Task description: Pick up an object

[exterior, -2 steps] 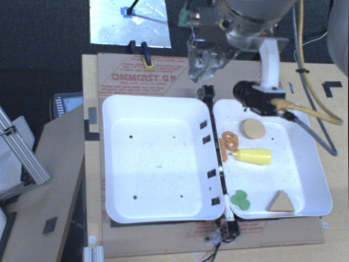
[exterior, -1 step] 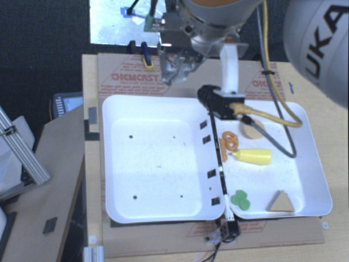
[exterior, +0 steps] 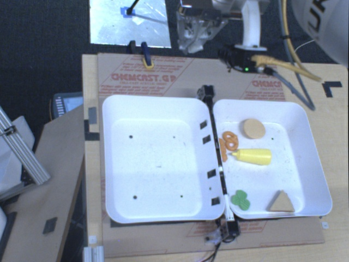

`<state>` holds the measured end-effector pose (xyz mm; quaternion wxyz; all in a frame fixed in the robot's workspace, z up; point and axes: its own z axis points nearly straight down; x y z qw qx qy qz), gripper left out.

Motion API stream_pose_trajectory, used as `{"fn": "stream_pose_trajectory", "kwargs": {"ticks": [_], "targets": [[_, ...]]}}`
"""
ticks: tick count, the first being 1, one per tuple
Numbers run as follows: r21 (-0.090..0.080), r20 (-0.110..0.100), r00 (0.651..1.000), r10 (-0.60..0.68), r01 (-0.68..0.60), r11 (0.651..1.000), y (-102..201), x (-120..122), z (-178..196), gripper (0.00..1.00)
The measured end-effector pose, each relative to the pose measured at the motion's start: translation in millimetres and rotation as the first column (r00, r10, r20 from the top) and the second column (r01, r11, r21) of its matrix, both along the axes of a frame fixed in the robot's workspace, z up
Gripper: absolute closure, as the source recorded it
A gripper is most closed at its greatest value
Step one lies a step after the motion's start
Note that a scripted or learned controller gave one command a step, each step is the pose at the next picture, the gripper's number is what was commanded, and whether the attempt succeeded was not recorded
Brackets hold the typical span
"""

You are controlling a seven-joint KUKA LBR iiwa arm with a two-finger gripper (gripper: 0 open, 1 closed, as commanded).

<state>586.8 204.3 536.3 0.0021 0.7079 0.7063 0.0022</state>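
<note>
The right bin [exterior: 305, 146] holds a round tan cookie [exterior: 253, 128], an orange pretzel [exterior: 229, 141], a yellow bottle-shaped piece [exterior: 253, 156] lying on its side, a small green leafy piece [exterior: 240, 200] and a tan wedge [exterior: 281, 202]. My gripper [exterior: 192, 41] hangs high above the bench's far edge, beyond both bins and well away from every object. Nothing is between its fingers.
The left bin [exterior: 150, 157] sits beside the right one, joined by a black clip strip [exterior: 212, 152]. A shiny metal plate [exterior: 130, 15] lies at the far left. Cables and a yellow hose [exterior: 283, 65] run across the far right of the bench.
</note>
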Motion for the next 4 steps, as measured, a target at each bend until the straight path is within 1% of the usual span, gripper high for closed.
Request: {"fn": "stream_pose_trajectory", "kwargs": {"ticks": [1, 2, 3, 4], "targets": [[0.002, -0.004, 1.000, 0.008, -0.008, 1.000, 31.5, -8.6, -1.0, 1.00], [0.001, -0.007, 1.000, 0.001, -0.001, 1.000, -31.1, -93.5, -0.2, 1.00], [0.000, -0.002, 1.000, 0.007, -0.007, 1.000, -3.3, -47.8, -1.0, 1.00], [0.001, -0.004, 1.000, 0.009, -0.009, 1.000, 31.5, -55.4, -1.0, 1.00]]}}
